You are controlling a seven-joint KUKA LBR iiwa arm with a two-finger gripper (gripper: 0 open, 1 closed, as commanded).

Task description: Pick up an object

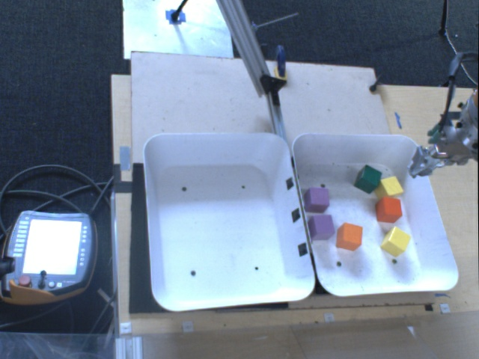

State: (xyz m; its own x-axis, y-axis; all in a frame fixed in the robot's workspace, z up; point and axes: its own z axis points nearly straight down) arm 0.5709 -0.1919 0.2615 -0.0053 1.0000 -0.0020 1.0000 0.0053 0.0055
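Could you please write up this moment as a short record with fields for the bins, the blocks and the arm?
bins: left bin and right bin, side by side
blocks in right bin: green block, two yellow blocks, red block, orange block, two purple blocks
pincer: over the right bin's far right rim, nothing seen in it
on floor at left: handheld control unit

Dark carpet floor w/ pale wood worktop. Metal plate at rear. Teach pendant w/ black cables, left.
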